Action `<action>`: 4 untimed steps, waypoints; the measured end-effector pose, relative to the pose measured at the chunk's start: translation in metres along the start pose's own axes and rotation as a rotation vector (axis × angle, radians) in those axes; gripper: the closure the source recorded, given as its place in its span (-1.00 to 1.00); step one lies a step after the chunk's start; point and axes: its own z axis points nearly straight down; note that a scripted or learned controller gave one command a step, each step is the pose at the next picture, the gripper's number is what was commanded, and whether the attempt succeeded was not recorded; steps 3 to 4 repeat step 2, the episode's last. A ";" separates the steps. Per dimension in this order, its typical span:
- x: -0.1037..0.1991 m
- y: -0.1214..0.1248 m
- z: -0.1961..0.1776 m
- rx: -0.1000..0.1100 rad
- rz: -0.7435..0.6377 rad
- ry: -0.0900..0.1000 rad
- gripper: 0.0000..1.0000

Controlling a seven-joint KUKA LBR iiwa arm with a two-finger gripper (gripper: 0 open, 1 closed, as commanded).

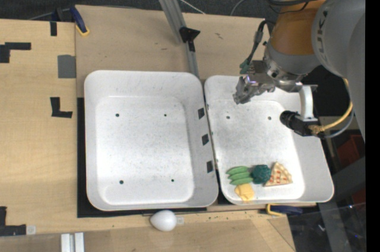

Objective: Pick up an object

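The right bin point(309, 153) holds a small cluster of toy food at its near edge: a green pod-like piece point(238, 173), a dark teal piece point(260, 173), a pizza slice point(278, 175) and a yellow piece point(244, 191). My gripper point(243, 93) hangs over the far left part of the right bin, well away from that cluster. Its fingers point down and nothing shows between them.
The left bin point(95, 126) lies beside the right one. A white egg-shaped object point(163, 220) rests on the bench in front of the left bin. A grey metal pole point(172, 7) slants in from the top to the bins' far junction.
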 end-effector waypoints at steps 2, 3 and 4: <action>0.118 0.033 0.003 0.000 0.000 0.000 1.00; 0.118 0.033 0.003 0.000 0.000 0.000 1.00; 0.118 0.033 0.003 0.000 0.000 0.000 1.00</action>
